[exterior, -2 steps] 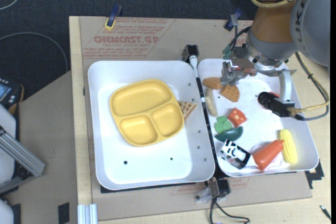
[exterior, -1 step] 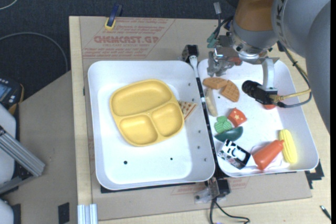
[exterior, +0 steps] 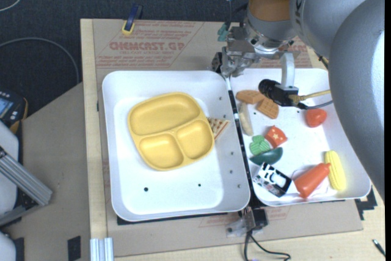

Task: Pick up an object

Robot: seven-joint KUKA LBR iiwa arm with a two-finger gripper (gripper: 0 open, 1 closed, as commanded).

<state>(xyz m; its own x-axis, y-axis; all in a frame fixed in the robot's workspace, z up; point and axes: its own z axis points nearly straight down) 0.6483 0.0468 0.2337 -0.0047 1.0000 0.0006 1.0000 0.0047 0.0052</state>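
Yellow smooth plastic plate (exterior: 169, 130) w/ three rounded compartments lies in the left bin (exterior: 122, 186), a small ridged waffle piece (exterior: 217, 126) touching its right edge. Right bin (exterior: 357, 183) holds glossy toy food: tapered orange carrot (exterior: 312, 177), bumpy corn cob (exterior: 335, 169), red tomato (exterior: 316, 117). Metal gripper (exterior: 230, 68) hangs over the bins' far dividing rims; fingers open or closed, I cannot tell.

We see even overhead light, bright on the white bins (exterior: 116, 131), with soft shadows under the yellow tray (exterior: 171, 130). The arm (exterior: 348, 27) looms large and slightly soft at right; the dark floor stays dim.
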